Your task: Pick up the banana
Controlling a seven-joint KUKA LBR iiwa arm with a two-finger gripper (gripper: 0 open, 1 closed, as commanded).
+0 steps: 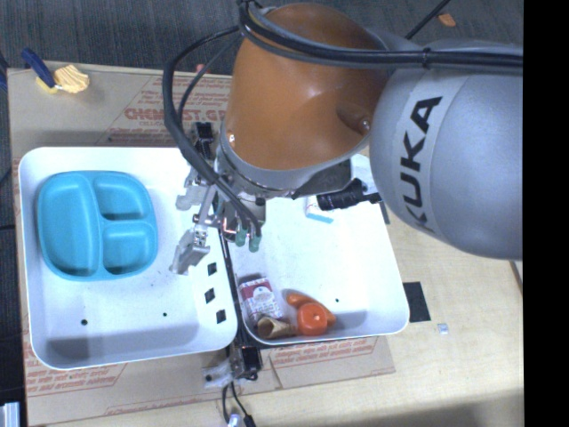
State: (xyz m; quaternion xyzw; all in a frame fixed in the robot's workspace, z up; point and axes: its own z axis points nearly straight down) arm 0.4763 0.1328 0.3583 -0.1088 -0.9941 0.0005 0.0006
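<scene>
- Two white bins sit side by side; arm looms above them.
- Blue tray lies in the left bin.
- Gripper hangs over the left bin's right edge; its grip cannot be told.
- Banana cannot be made out.

Grey arm reaching in from the right, orange-banded wrist, pincer pointing down

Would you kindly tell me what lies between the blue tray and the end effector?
In the camera view, that stretch is bare: just the white floor of the left bin separates the blue tray from the end effector.
</scene>
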